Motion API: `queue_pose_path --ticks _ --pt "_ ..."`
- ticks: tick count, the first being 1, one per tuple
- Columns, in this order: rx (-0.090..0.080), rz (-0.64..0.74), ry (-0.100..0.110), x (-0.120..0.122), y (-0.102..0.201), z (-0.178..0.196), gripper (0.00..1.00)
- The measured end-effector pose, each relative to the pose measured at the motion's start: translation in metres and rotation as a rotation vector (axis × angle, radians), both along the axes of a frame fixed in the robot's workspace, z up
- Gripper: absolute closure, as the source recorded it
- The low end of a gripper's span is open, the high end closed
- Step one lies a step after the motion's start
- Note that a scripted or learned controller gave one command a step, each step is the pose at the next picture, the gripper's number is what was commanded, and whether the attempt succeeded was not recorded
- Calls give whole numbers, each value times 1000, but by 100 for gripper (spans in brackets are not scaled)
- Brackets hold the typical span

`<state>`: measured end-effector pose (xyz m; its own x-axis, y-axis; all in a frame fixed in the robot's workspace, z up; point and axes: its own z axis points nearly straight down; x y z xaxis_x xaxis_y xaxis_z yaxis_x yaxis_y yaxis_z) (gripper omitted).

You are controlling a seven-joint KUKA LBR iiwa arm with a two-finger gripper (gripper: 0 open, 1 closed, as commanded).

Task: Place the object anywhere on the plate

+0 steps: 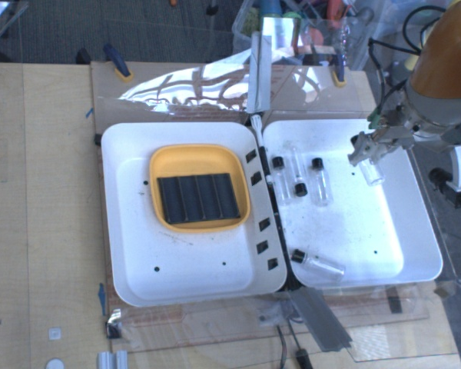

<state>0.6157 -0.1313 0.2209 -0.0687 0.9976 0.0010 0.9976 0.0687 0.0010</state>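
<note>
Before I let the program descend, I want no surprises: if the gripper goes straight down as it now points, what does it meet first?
Probably the clear vial just below the gripper, near the right bin's upper right. It may already touch it; depth is unclear from this slant.

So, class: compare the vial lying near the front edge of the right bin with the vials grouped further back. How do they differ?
1. The front vial lies alone; the back vials sit as a cluster of about three.
2. The front vial lies roughly crosswise, cap towards the left bin; the back vials point mostly front to back.
3. The back vials lie nearer the gripper.

Shared: clear bodies, black caps, same right bin.
</note>
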Motion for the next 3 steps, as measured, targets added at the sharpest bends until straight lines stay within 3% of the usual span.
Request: queue_pose_path --ticks 1,2,3 --pt "1 228 3 -11 4 -48 100" --pt "1 503 2 -64 17 -43 100" --pt "1 656 2 -93 42 -37 100"
